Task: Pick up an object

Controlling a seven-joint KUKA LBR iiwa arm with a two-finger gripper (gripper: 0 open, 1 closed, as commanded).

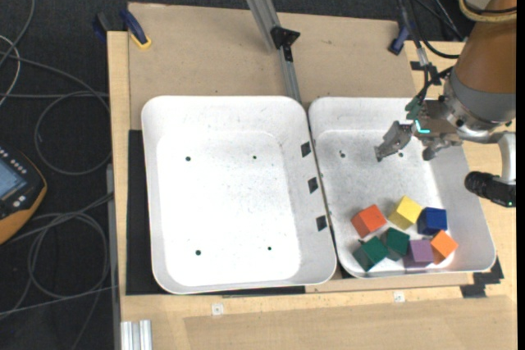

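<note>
We see the blocks clustered in the near corner of the right bin (344,176): an orange-red block (369,219), a yellow block (404,212), a blue block (432,219), an orange block (443,243), a purple block (421,251) and two green blocks (384,247), touching or just beside one another. The hand (408,145) hovers apart from them, farther back in that bin, fingers spread, grasping nothing. The left bin (164,119) lies beside it on the surface (213,37).
</note>
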